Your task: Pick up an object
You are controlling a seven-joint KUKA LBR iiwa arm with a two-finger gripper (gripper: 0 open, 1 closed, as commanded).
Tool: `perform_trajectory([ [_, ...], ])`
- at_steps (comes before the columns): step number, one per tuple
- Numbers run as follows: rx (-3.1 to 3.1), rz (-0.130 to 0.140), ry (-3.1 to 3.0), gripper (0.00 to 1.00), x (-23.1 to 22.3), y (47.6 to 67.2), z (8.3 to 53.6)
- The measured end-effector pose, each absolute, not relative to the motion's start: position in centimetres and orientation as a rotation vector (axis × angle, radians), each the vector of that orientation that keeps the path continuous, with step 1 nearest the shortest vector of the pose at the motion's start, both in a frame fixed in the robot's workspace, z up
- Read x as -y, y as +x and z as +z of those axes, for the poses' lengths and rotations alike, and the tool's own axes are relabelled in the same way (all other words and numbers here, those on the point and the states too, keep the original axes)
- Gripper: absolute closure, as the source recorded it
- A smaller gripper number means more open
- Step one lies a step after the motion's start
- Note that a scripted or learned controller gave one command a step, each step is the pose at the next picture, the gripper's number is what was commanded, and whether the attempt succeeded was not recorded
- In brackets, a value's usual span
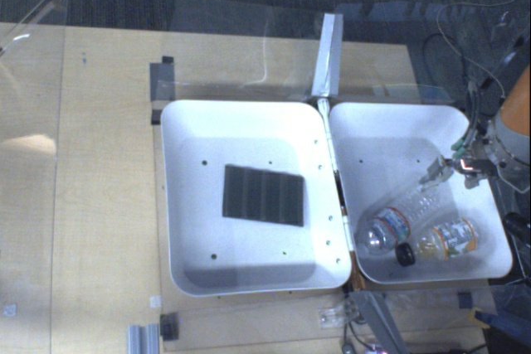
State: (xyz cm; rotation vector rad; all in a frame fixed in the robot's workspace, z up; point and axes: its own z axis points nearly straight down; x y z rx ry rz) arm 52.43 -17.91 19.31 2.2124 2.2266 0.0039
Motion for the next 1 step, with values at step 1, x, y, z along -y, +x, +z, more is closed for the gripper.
perform_trajectory([
  [1, -2.248, 0.032, 2.146, 0.0, 11.24, 50.1, 10.33],
])
